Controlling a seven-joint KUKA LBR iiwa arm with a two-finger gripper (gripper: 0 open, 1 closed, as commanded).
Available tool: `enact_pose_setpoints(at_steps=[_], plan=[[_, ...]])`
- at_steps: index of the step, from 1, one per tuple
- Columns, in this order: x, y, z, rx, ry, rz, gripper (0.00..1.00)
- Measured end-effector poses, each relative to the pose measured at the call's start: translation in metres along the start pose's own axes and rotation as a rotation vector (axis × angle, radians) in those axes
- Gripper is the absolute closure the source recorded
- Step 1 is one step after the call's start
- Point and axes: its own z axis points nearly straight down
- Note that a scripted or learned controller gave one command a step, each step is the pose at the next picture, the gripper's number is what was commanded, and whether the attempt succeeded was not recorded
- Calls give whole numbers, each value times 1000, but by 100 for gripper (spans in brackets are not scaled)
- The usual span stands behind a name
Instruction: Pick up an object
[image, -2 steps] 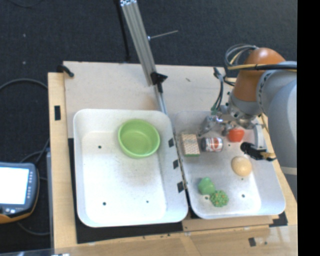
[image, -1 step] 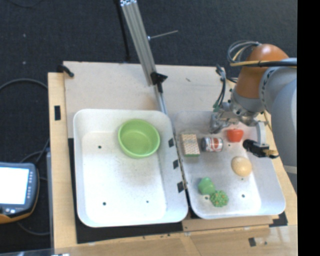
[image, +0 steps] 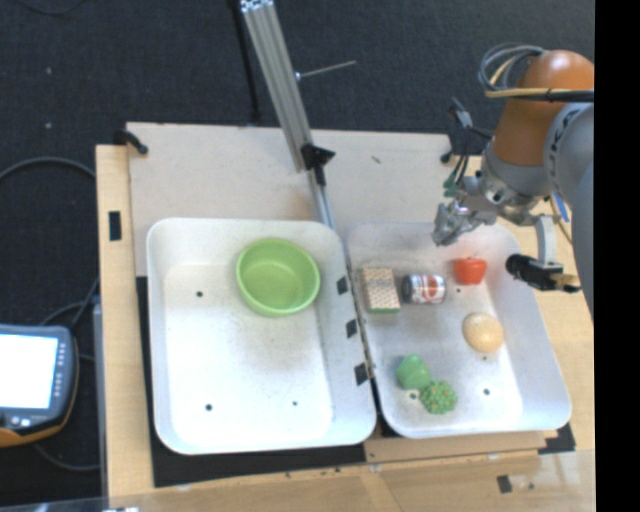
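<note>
Camera view, my log, places relative to the can (image: 424, 288) in the right bin (image: 535, 345). Gripper (image: 446, 226): above the can's far side; grip state, cannot tell. Sponge (image: 379, 289): touching left. Tomato (image: 469, 269): right. Egg (image: 483, 332): nearer-right. Left bin (image: 190, 330): green bowl (image: 277, 276).

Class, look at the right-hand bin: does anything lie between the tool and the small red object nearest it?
Nothing visible does. The tool hangs over the right bin's far end, and the red object lies just beyond it on bare bin floor. The can sits beside the red object, off that path.
</note>
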Motion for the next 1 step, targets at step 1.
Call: enact_pose_setpoints(at_steps=[1], plan=[[-2,1,-37,3,0,-1,100]])
